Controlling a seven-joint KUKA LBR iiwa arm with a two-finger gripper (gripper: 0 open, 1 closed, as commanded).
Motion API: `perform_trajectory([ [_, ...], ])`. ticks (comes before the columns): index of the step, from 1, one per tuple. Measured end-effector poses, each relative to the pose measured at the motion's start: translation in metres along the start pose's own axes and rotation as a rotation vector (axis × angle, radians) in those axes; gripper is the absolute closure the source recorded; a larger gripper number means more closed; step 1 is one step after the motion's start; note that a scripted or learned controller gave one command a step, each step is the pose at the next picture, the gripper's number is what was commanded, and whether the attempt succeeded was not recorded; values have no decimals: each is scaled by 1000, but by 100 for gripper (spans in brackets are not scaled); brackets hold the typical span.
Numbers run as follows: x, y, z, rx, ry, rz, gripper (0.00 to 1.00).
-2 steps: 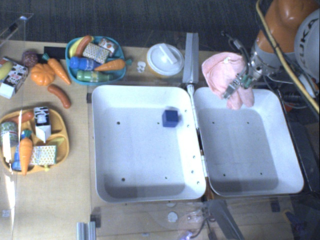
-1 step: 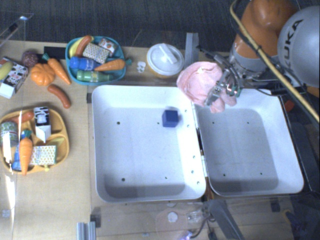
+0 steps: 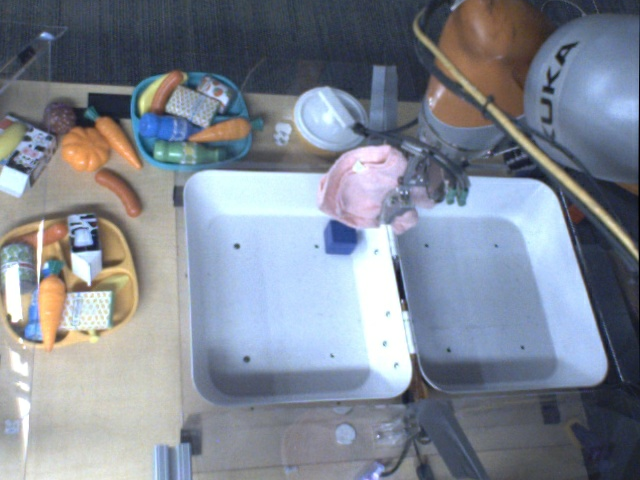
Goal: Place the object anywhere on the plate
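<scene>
2 shallow white bins sit side by side on the desk [image 3: 150, 368], their inner rims touching along a seam just right of centre. The left bin [image 3: 285, 368] has a wide bare floor below its top edge; the right bin [image 3: 500, 358] has an open floor across nearly all of its area.

1 pink plate [image 3: 358, 188] hangs tilted over the top of the seam, overlapping the upper right corner of the left bin. 1 small blue block [image 3: 340, 238], the object, lies on the left bin's floor close to its top rim and right wall, just below the plate's lower edge and apart from it.

The end effector [image 3: 405, 203] is at the plate's right edge, above the seam; it appears clenched on the plate's rim. The block lies to its lower left, near but not touching.

Outside the bins: 1 white bowl [image 3: 330, 118] beyond the top rims, 1 blue basket [image 3: 190, 118] of toy food, 1 yellow tray [image 3: 70, 283] of toy food at the left, and loose toy vegetables between them.
</scene>
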State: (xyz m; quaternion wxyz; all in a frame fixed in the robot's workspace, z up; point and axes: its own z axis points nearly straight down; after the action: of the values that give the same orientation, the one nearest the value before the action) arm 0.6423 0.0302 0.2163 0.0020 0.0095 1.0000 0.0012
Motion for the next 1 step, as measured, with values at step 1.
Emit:
perform_trajectory([
  [1,-8,47,0,0,-3,-20,100],
])
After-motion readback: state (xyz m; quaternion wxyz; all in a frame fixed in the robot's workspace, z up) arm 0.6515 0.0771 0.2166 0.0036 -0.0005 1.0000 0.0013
